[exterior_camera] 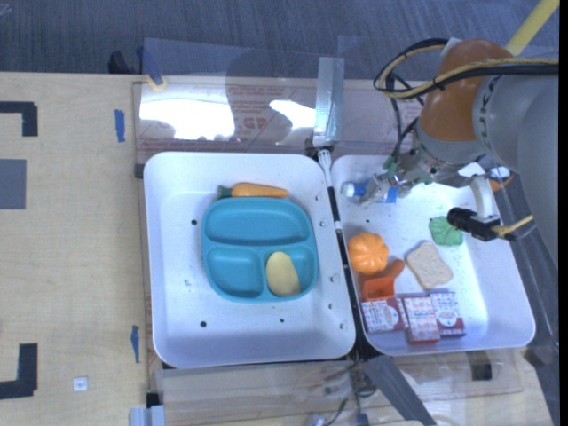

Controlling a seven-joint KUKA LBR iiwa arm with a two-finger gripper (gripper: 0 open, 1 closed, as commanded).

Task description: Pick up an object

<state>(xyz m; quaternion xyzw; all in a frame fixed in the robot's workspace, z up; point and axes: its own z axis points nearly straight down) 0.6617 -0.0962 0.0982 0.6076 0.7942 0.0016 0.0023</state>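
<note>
Looking down at a slant on a pale wooden worktop bearing two shallow white bins side by side. Left bin: teal divided tray near centre, with a yellow potato-like piece in its lower right compartment; toy carrot lying just beyond the tray's far edge, long axis left to right.

Right bin: orange pumpkin-like toy near the left wall, small red-orange piece just in front of it, toast slice to its right, green piece further right, two red-and-white cartons along the near wall.

Reaching in from the right, grey arm with orange band. Gripper low over the far left part of the right bin; jaws too blurred to judge, so cannot tell how far open or whether anything is held.

Judged nearest candidate: the pumpkin-like toy, lying towards the near side of the gripper and slightly left, apart from it. Roundish, no marked long axis, so approach direction likely matters little; crowding by the red-orange piece a possible hindrance.
</note>
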